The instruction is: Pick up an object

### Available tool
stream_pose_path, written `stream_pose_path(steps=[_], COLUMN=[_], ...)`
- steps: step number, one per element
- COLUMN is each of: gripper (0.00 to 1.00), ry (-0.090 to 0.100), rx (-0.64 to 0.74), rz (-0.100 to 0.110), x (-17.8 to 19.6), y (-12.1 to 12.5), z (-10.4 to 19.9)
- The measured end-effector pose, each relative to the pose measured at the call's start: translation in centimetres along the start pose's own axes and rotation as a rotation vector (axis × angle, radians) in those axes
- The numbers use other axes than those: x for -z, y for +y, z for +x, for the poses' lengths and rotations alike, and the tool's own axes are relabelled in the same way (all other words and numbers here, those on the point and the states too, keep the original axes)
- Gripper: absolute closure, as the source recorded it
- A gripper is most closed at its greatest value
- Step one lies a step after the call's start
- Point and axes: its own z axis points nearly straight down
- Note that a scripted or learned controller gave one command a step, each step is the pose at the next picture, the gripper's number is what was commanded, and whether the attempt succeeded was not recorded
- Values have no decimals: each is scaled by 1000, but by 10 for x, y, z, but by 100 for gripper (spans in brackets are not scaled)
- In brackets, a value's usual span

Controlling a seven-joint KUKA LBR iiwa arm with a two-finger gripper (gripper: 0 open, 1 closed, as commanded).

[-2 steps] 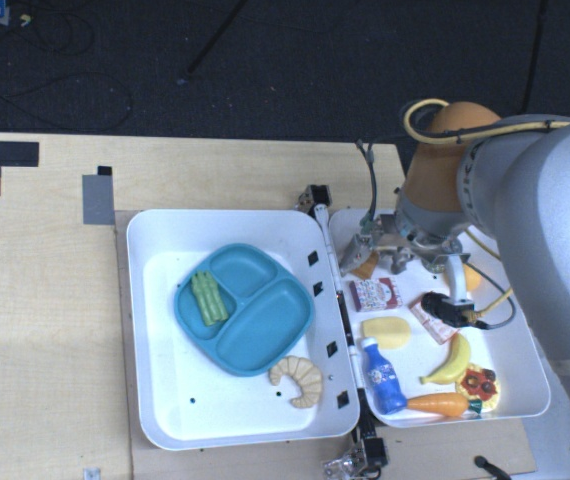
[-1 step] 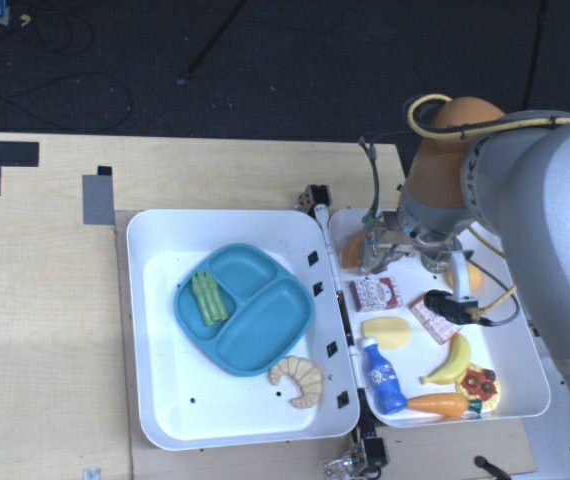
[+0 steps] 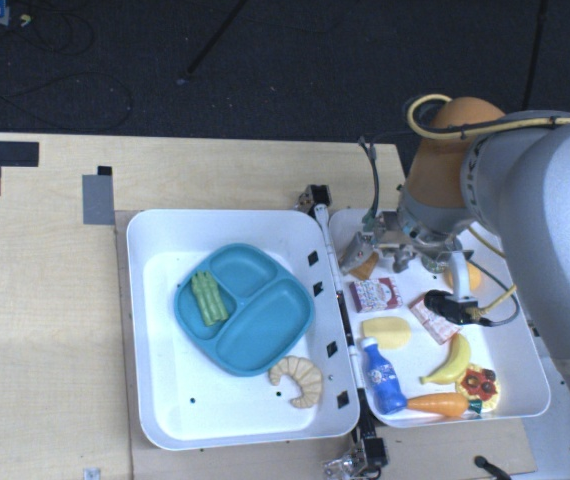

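We see the gripper (image 3: 397,258) low over the right bin (image 3: 535,393), its grip state impossible to tell, nothing visibly held; the banana (image 3: 448,360), bottle (image 3: 382,376) and carrot (image 3: 437,404) lie nearer the bin's front, so picking remains undone

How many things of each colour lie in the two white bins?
Blue: 2, plate, bottle
Green: 1, beans
Tan: 1, croissant
Yellow: 2, banana, pale block
Orange: 1, carrot
Red and white: 2, packets
Total: 9, leaving out things half hidden beneath the arm.
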Motion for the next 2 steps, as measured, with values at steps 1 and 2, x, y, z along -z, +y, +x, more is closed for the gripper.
stream_pose_path(steps=[1, 2], gripper=[100, 0], ry=[1, 1], rx=[0, 0], rz=[4, 4], x=[8, 8], y=[-1, -1], z=[-1, -1])
